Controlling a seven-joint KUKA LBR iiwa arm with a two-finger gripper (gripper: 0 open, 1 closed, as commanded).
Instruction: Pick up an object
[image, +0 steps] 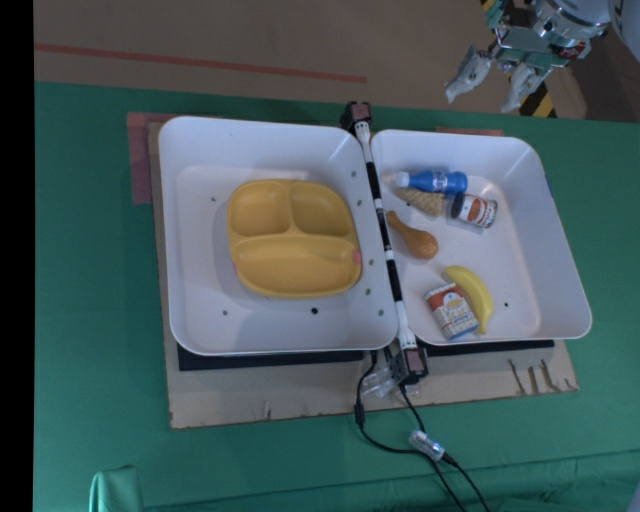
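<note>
Up in the top right corner of the frame, the two-finger gripper (495, 80) hangs above the bench, beyond the far edge of the bins, its pale fingers (468, 75) spread apart with nothing between them.

Down below, the right-hand shallow white bin (560, 255) carries all the small objects. Near its upper left lies a blue plastic bottle with a white cap (432, 181), on its side. Just beneath it, touching or very nearly so, sits a tan waffle-textured cone (424, 201), and to the right of that a small dark jar with a red and white label (473, 211), also lying down. A brown toy chicken drumstick (413, 237) rests toward the bin's left wall, mid-height. Lower down, a yellow banana (472, 293) curves along the right side of a small red and white printed carton (451, 311); the two sit just beside each other.

Over in the left-hand shallow white bin (195, 250), a yellow three-compartment plastic plate (292, 238) sits in the middle, two small sections at the top, one wide section below.

Both bins rest on a brown cardboard sheet (260, 395) over a green cloth (90, 300). A black cable (385, 425) trails from the hinge toward the bottom of the frame.
</note>
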